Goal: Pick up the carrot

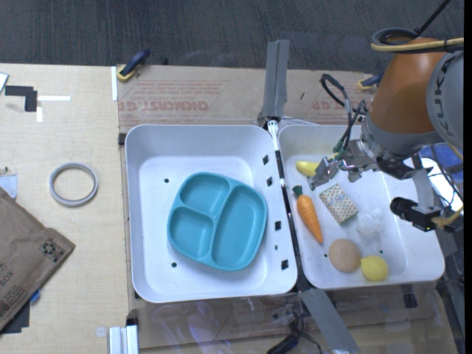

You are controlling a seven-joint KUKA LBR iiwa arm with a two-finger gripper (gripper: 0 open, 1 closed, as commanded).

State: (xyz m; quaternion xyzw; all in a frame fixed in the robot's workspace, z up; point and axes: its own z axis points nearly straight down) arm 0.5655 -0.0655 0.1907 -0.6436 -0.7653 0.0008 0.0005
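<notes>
**Ana:** Lowest in the frame, and so closest to the lens, is the front rim of the two white bins. Just behind it, in the right bin, sit a yellow lemon and a tan, round thing that could be an egg or a potato; I can't tell which.

**Ben:** And the carrot?

**Ana:** The carrot lies flat on the floor of that right bin, close along its left wall, with the green stem end pointing away from us and the tip towards the tan ball. Nothing touches it. A small patterned packet lies just beside it on the right.

**Ben:** Where's the gripper?

**Ana:** The gripper is over the far part of the same bin, near a yellow piece that looks like a banana. It is beyond the stem end of the carrot and apart from it. The arm's grey and orange body fills the upper right.

**Ben:** Open or closed?

**Ana:** I cannot tell. The tip is small and dark against clutter, and I see nothing held in it.

**Ben:** So how far along?

**Ana:** By my reading, barely begun. The arm is over the correct bin, but the carrot is not grasped or lifted. Lining up over it, descending, closing and raising all remain.

**Ben:** The left bin?

**Ana:** The left bin holds a teal divided plate. A tape roll lies on the bench, well apart.
</notes>
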